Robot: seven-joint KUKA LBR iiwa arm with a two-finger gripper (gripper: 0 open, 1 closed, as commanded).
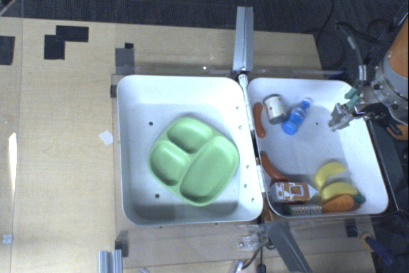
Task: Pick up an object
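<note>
My end effector (340,117) hangs over the right bin (377,156), its grip unclear, blue bottle (295,117) just left, bananas (333,180) below.

Grey arm (391,77), orange band above wrist (partly cut by frame edge). Black cables along wrist. Claw (339,118) pale grey metal, teal-green accents, 2 fingers.

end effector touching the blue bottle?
Apart. Camera view shows bare white bin floor between the end effector and the blue bottle.
</note>
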